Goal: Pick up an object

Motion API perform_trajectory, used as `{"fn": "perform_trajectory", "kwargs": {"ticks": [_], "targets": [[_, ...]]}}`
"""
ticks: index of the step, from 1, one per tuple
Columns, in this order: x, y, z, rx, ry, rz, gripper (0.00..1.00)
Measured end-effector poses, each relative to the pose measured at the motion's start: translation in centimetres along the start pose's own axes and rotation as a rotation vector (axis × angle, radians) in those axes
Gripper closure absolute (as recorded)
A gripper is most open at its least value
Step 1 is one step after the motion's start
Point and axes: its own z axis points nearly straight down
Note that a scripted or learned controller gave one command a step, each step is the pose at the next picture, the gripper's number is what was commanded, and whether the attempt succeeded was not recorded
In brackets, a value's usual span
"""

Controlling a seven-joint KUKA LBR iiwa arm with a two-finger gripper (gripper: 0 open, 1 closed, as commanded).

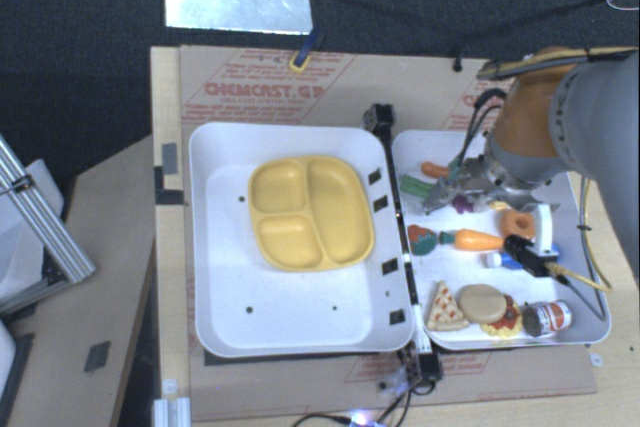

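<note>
The right bin (590, 315) holds several toy foods. A carrot (468, 240) with a green top lies at its middle. A green piece (414, 185) and a small orange piece (435, 170) lie near the bin's upper left. My gripper (447, 192) hangs low over that upper-left part, just right of the green piece and right beside a purple bunch of grapes (463, 205). The grey arm with its orange band (525, 115) reaches in from the right and hides the bin's upper right corner. Nothing visibly sits in the gripper.
A pizza slice (446, 308), a burger (484, 304) and a small can (547, 317) lie along the right bin's front. An orange fruit (517, 222) sits by its right side. The left bin (220, 315) holds a yellow divided plate (308, 213). Black cables trail beside the arm.
</note>
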Motion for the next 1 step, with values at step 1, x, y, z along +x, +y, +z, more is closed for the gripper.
{"fn": "perform_trajectory", "kwargs": {"ticks": [1], "targets": [[-0.10,0.21,-1.37,-0.007,-0.002,0.001,1.00]]}}
